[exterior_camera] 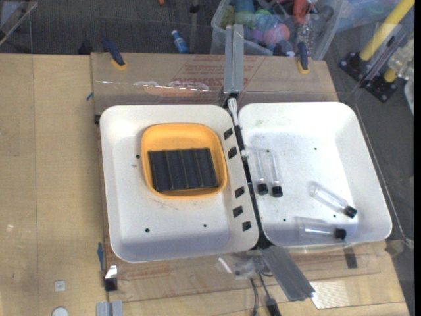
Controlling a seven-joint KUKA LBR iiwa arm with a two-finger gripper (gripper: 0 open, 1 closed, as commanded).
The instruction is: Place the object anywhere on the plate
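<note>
Tubes [270,176] lying flat in the right bin [309,120], black caps toward the lower frame: two side by side near the divider, one [332,201] angled at lower right, another [319,228] along the bottom wall. Probably rolled to rest where the floor dips. Plate [158,137], orange, centre of the left bin [122,176], carrying a dark ribbed block [183,170]. Gripper state: cannot tell. Red print on cardboard [197,71] above the bins, too blurred to read.

An orange plate [184,137] sits in the left bin [122,229]; clear tubes [332,200] lie in the right bin [368,170].
</note>
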